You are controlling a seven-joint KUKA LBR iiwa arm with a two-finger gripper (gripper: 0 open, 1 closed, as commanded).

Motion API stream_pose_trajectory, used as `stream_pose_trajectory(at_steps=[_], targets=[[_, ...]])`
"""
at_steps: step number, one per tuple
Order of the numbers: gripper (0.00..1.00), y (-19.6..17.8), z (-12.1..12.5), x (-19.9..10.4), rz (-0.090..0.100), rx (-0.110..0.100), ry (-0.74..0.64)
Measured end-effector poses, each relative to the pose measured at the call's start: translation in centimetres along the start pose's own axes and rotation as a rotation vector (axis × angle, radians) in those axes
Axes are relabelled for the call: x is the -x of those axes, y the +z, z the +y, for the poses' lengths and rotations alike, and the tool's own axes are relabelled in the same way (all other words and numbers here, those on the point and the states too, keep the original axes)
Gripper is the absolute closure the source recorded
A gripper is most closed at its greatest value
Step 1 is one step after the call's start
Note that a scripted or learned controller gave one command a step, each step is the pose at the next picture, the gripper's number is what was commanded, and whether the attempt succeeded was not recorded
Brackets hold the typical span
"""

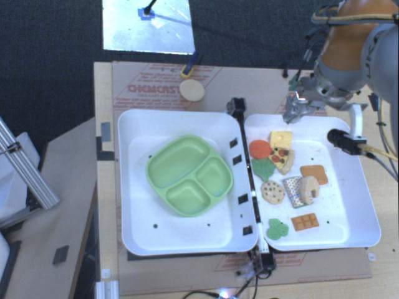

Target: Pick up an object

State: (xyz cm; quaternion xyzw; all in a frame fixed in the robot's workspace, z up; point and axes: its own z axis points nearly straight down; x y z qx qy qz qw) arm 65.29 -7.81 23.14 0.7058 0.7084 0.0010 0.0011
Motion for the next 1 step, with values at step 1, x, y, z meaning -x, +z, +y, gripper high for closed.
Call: stream_pose_trajectory(at_steps=[1], targets=[[1.00,1.68,1.04,-0.26,-0.001,-0.002,-0.003]])
